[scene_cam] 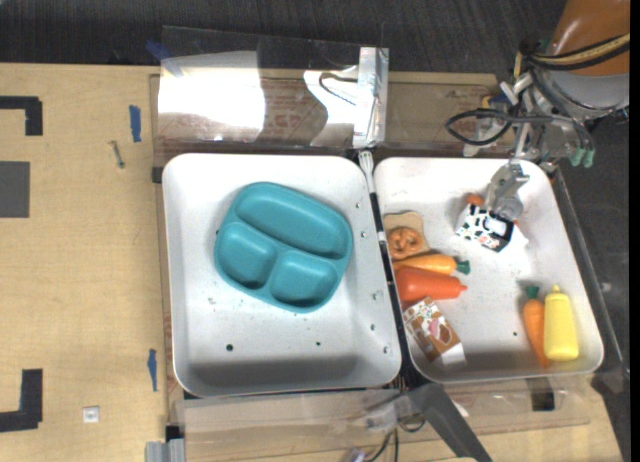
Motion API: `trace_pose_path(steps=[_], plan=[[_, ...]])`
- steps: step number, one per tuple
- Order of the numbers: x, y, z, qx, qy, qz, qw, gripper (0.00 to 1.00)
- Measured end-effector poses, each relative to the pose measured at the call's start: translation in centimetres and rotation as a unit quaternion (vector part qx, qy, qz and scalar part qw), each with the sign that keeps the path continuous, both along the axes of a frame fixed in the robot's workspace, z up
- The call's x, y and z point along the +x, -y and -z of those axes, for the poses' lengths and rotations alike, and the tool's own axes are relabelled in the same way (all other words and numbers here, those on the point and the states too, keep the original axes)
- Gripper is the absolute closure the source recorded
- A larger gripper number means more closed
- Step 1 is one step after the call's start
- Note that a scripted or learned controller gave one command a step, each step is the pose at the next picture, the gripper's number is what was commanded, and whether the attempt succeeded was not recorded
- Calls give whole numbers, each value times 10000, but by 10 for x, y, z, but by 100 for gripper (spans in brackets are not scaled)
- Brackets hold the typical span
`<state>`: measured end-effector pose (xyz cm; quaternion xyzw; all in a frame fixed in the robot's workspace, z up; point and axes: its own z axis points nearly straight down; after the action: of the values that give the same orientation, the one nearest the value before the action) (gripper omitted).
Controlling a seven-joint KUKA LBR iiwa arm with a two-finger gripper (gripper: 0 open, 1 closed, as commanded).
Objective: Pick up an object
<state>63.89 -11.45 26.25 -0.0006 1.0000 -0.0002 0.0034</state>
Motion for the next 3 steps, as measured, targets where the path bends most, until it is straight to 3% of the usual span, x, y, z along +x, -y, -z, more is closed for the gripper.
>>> trace_pose_path(steps=[1,2,3], plan=[[-52,-11,153,7,-37,80,10000,0],[-115,-3,173,-3,40,304,9995,0],[-110,-4,160,-14,106,296,9995,100]])
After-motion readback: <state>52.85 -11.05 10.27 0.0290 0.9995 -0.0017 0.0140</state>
